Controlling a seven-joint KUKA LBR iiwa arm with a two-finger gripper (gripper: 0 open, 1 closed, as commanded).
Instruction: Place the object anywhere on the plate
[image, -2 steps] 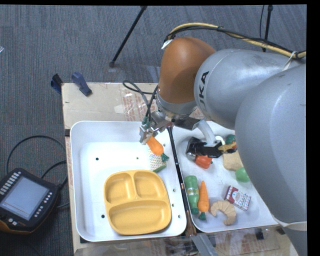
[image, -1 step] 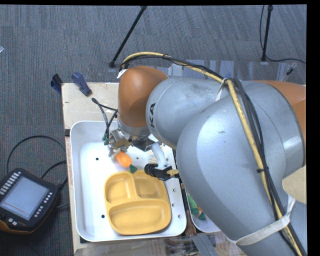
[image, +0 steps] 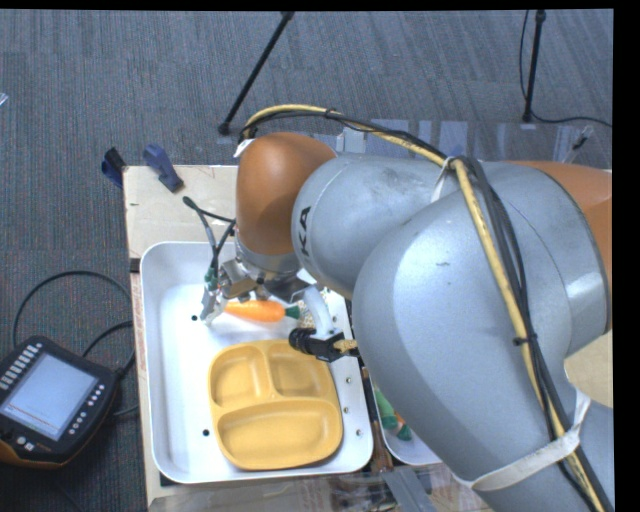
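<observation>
Carrot (image: 255, 311) in left bin (image: 170, 400), at 12 o'clock of yellow plate (image: 275, 405) | gripper (image: 225, 295) over its left end, grasp possibly unsecured, finger spread unclear | advice: lift clear, shift toward 6 o'clock, release low over plate

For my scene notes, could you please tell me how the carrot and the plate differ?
The carrot is orange, slim and tapered; the plate is yellow, broad and split into compartments. The carrot lies beyond the plate's far edge, beside the pincer. Both sit in the left bin.
</observation>
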